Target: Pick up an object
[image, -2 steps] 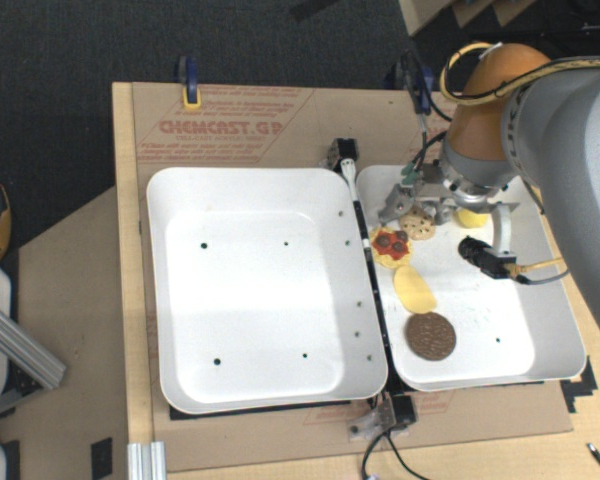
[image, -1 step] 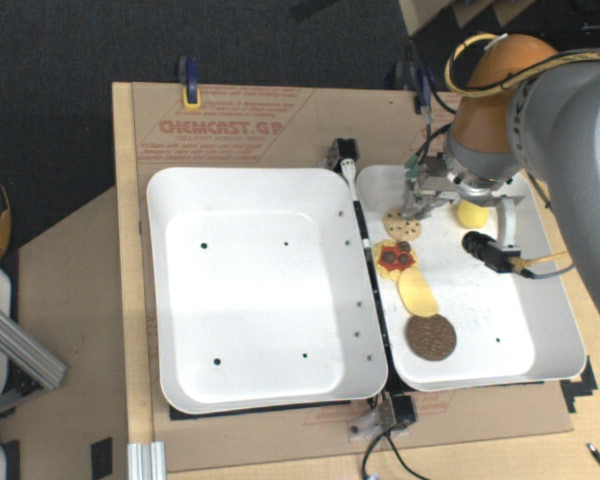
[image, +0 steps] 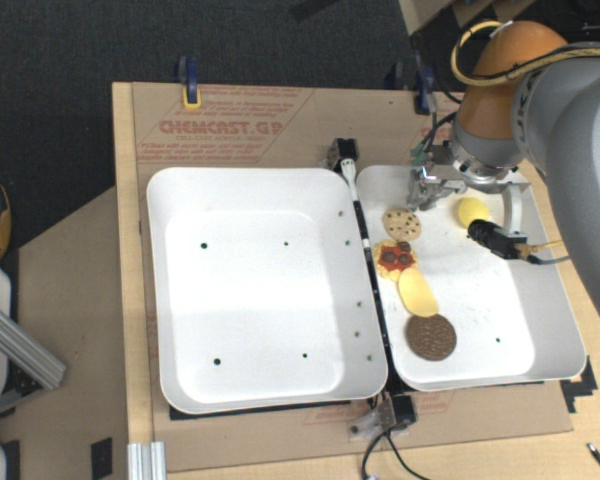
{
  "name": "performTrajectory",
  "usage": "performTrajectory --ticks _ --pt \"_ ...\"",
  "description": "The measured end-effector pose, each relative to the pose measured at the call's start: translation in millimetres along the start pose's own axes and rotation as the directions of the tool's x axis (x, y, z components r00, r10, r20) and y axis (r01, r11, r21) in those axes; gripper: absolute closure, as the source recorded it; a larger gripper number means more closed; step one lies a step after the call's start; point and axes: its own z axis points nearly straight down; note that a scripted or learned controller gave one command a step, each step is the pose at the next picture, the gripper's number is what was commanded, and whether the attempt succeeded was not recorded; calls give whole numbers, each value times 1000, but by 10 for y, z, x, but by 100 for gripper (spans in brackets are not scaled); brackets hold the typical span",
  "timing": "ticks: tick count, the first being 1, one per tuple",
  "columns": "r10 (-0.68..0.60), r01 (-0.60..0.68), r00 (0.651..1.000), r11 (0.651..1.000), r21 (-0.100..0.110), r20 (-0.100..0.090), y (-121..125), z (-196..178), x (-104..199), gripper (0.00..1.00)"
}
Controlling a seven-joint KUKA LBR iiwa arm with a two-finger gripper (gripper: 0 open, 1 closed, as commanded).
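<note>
White shallow plastic left bin (image: 180, 208) sits on the brown cardboard-topped bench (image: 240, 118), touching the white right bin (image: 520, 353). Along that bin's left side, top to bottom: round tan chocolate-chip cookie (image: 402, 224), red-orange patterned piece (image: 395, 258), pale yellow oval piece (image: 417, 292), dark brown round cookie (image: 431, 337). Gripper (image: 423, 190) hovers near the tan cookie; finger opening cannot be told. Yellow rounded object (image: 471, 211) lies to the right.

Both white bins (image: 260, 278) look like smooth, faintly glossy plastic. At twelve o'clock, the board (image: 230, 118) is matt brown cardboard. The arm (image: 570, 98) looks satin grey.
</note>
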Motion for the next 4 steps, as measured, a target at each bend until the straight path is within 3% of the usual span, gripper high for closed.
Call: performTrajectory --ticks 1,2,3,4 --pt "0 0 1000 1000 2 0 -6 1 4 0" --pt "2 -2 1000 1000 8 -3 -217 215 74 0" --pt "1 -1 1000 1000 -2 -1 -182 67 73 100" --pt "-5 5 1000 1000 -18 0 34 -1864 454 100"
